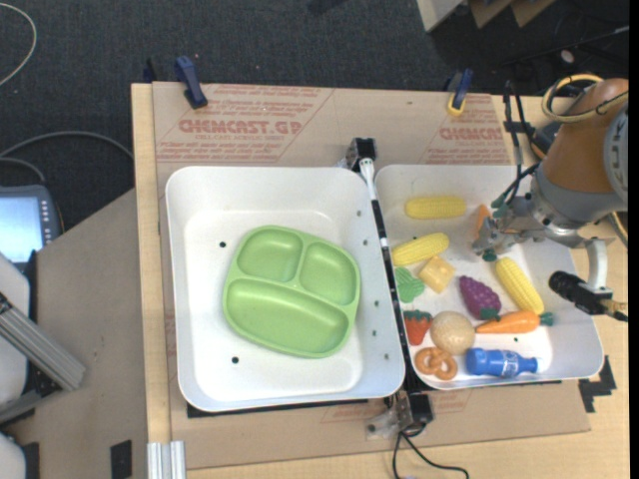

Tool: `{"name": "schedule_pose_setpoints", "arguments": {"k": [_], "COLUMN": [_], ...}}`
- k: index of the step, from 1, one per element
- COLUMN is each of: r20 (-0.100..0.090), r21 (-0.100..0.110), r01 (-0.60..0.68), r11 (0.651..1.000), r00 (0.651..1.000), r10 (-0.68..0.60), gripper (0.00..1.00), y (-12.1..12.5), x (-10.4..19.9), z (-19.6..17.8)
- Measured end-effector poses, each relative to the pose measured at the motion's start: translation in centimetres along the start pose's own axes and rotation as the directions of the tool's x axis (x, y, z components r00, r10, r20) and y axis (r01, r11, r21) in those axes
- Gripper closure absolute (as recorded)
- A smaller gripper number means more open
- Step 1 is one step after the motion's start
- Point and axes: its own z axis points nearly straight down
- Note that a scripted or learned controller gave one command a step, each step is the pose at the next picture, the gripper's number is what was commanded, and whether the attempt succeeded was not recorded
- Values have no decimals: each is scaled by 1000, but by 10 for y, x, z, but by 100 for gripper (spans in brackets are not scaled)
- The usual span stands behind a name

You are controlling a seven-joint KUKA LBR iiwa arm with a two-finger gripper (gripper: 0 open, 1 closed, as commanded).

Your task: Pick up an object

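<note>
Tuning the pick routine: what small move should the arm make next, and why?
Probably a short descent. The gripper hangs over the right bin, near its upper middle, with no toy seen in it. The corn cob lies just below-right, so a slight shift toward it before lowering seems sensible.

Bright, even overhead light; slightly soft focus.

Arm (pixel 584 158) reaching from right, gripper (pixel 491 236) lowered, apparently pointing down.

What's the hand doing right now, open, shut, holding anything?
Hand: cannot be told. It sits low in the right bin between the upper corn cob and the right-hand corn cob; nothing is visibly held.
</note>
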Motion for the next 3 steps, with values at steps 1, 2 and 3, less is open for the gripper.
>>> {"name": "schedule_pose_setpoints", "arguments": {"k": [1,2,3], "r20": [-4,0,-1], "r21": [-6,1,8], "r01": [12,2,-2], "r11": [1000,1000,1000], "r00": [1000,1000,1000], "r10": [-12,-2,2], "gripper": [100,0,0], "y": [-21,-22,-12], "x": [112,105,65], "z": [-95,-89,4]}}
